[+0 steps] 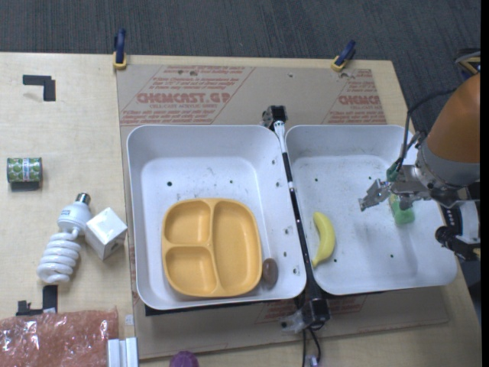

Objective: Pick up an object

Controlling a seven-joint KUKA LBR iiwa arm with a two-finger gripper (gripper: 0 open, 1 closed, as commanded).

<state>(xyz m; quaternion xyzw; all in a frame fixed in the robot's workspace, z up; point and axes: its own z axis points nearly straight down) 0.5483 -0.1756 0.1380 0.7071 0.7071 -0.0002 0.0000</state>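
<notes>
Wooden bench (69,151) bears two white bins (145,167), bulb (63,239), can (24,171)

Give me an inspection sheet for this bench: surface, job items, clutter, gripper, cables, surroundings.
Surface: two white bins, left bin, right bin, on a cardboard sheet.
Job's things: banana and green object in right bin; yellow divided plate and small brown object in left bin.
Clutter: spiral light bulb, white cube, green can.
Gripper: gripper over right bin, beside green object.
Cables: black cable at front edge.
Surroundings: grey carpet.
</notes>
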